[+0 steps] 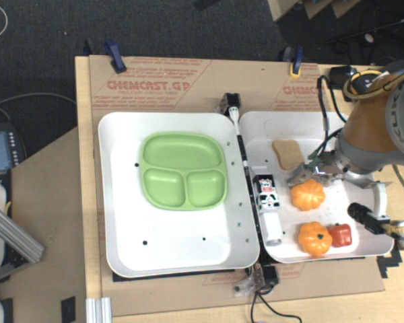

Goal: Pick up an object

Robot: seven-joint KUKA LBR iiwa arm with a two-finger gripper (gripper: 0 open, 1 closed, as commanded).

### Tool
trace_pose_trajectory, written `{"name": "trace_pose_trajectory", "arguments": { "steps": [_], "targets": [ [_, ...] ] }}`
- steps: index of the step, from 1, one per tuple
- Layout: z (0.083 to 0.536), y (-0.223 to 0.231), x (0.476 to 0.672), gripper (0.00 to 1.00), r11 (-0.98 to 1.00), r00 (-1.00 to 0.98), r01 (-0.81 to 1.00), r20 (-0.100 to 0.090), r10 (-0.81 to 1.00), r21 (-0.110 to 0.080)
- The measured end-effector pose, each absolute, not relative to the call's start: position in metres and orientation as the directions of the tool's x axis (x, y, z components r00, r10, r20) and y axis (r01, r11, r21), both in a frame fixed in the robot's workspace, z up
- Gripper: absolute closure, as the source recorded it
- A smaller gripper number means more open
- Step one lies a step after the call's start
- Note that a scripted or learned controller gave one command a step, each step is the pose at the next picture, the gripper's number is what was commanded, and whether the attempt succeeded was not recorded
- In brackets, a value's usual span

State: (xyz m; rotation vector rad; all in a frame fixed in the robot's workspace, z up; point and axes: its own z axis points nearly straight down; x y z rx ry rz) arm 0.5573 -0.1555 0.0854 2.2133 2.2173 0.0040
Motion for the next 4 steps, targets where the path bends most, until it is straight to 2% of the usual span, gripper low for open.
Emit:
{"name": "trace_pose_trajectory", "arguments": {
  "steps": [1, 2, 3, 4],
  "targets": [
    [0.084, -0.154, 0.502, 0.00, -0.003, 0.003, 1.000, 0.002, 1.000, -0.006],
    [0.085, -0.105, 0.533, 0.00, 0.004, -0.004, 1.000, -0.005, 1.000, 0.005],
    [0.096, -0.107, 0.533, 1.00, -0.001, 0.001, 1.000, -0.005, 1.000, 0.008],
    [0.189, -0.007, 0.489, 1.00, 0.007, -0.007, 1.000, 0.003, 1.000, 0.005]
  ]
}}
